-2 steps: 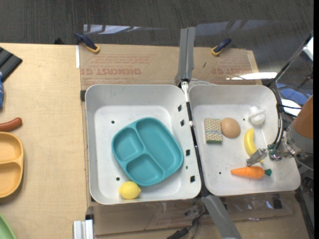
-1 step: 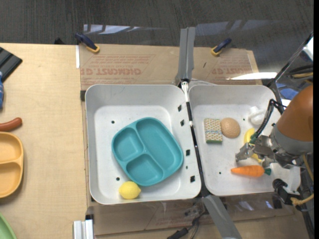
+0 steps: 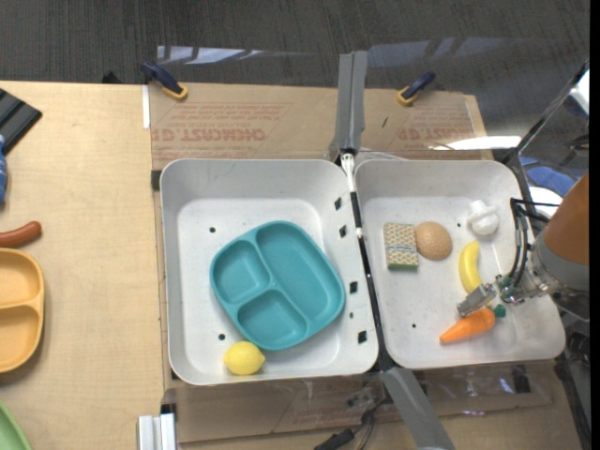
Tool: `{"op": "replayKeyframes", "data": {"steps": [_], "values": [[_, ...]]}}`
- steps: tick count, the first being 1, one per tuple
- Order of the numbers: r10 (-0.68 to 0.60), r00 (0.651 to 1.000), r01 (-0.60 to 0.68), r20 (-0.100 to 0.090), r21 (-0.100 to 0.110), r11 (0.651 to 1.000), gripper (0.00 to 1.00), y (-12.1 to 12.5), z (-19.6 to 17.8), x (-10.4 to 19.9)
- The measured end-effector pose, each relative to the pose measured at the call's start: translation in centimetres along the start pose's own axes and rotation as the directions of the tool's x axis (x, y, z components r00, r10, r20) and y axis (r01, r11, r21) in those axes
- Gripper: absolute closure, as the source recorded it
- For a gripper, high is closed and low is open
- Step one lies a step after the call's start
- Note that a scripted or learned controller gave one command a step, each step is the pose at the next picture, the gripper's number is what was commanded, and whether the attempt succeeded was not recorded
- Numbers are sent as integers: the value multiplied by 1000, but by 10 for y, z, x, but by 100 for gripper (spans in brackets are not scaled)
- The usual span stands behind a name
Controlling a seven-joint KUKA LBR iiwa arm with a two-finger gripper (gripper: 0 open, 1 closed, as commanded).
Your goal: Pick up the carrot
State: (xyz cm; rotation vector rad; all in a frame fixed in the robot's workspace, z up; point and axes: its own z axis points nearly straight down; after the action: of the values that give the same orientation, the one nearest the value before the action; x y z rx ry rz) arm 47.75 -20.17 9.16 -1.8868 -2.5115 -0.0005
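1 gripper (image 3: 487,300) at carrot (image 3: 467,326)

The tool (image 3: 487,300) sits low in the right bin (image 3: 412,350), directly over the thick end of the carrot (image 3: 466,327). The carrot lies tilted, tip pointing toward the bin's front left. A banana (image 3: 469,267) lies just behind the tool. A brown egg-shaped item (image 3: 432,240) and a sponge (image 3: 400,246) touch side by side. The left bin (image 3: 187,204) holds a teal divided plate (image 3: 276,284) and a lemon (image 3: 244,358).
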Motion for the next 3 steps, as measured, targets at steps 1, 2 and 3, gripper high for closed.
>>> {"op": "replayKeyframes", "data": {"steps": [1, 2, 3], "values": [[503, 864, -503, 0, 3, 864, 0, 14, 1, 50], [505, 863, -505, 0, 4, 863, 100, 14, -8, 49], [-52, 999, 52, 1, 0, 999, 100, 54, -100, 122]]}}
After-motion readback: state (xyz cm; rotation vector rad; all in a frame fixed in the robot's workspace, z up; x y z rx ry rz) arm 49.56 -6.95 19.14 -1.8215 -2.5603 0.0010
